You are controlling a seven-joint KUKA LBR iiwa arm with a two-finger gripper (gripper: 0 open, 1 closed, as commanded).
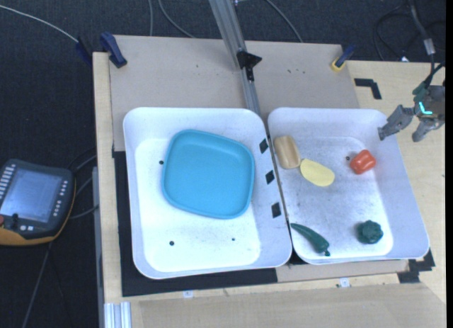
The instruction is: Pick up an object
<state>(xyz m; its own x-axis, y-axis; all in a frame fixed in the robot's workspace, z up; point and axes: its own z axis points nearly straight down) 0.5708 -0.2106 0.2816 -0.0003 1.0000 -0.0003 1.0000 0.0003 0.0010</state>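
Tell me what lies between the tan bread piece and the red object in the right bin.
Camera view: only the yellow piece, just below that line, beside the tan bread piece; bare bin floor onward to the red object.

you've got a wide bare patch in the middle of the right bin [396,178]. the bread piece [287,151] and yellow piece [317,173] sit touching near its left wall, the green pepper [311,237] hugs the front wall, and the broccoli [369,232] sits near the front-right corner. the blue plate [209,173] takes up most of the left bin [141,192].
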